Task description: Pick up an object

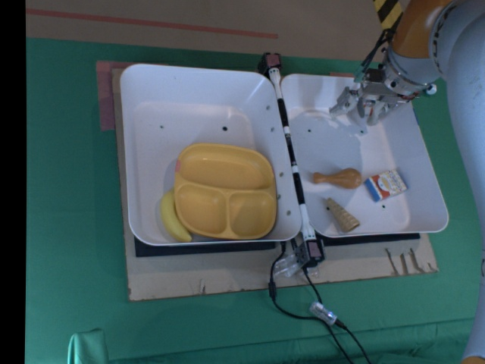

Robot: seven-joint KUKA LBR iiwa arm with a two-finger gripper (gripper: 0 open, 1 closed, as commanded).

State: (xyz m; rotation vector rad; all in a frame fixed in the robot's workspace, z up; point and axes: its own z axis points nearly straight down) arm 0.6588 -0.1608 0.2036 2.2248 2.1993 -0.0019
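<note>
- Overhead: grey arm (455, 44) with orange band, reaching in from the right.
- Tool (366, 111) spread wide, grasping nothing, poised over the far part of the right bin (424, 203).
- Down in the right bin: brown drumstick-shaped toy (339, 178) at mid-floor, small colourful carton (386, 185) just beside it to the right, ridged cone (342, 215) nearer the front rim; all well apart from the tool.
- Over in the left bin (151, 105): yellow divided tray (225, 191), with a banana (173, 218) touching its left edge.
- Below the bins: cables (314, 298) trailing across the green counter (68, 203).
</note>
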